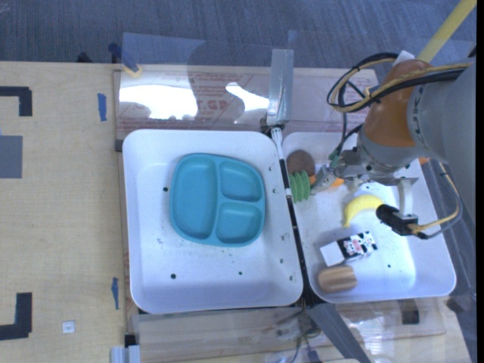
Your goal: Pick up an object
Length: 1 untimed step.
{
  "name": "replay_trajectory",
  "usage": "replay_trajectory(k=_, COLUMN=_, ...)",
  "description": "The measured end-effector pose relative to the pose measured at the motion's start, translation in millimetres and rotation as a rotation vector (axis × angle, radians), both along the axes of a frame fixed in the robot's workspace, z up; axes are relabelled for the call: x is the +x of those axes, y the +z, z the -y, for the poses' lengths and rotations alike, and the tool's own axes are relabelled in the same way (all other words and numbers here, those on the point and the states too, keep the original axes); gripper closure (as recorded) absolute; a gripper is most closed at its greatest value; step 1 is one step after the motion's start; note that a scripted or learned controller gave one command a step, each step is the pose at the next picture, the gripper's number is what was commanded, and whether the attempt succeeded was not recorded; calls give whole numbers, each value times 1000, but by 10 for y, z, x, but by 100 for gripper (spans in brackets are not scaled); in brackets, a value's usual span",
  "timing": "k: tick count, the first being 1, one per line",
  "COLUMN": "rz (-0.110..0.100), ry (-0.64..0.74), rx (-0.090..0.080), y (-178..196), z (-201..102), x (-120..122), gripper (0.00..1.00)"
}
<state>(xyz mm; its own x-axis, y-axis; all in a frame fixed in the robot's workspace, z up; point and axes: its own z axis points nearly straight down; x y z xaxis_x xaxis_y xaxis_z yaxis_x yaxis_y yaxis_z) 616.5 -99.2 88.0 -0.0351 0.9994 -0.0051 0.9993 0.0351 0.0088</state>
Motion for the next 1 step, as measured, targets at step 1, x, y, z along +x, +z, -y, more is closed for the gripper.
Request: replay_trajectory(k=1, rz=-27, ry=-160, rx=8, y=-25, z=48, x=480, gripper=0)
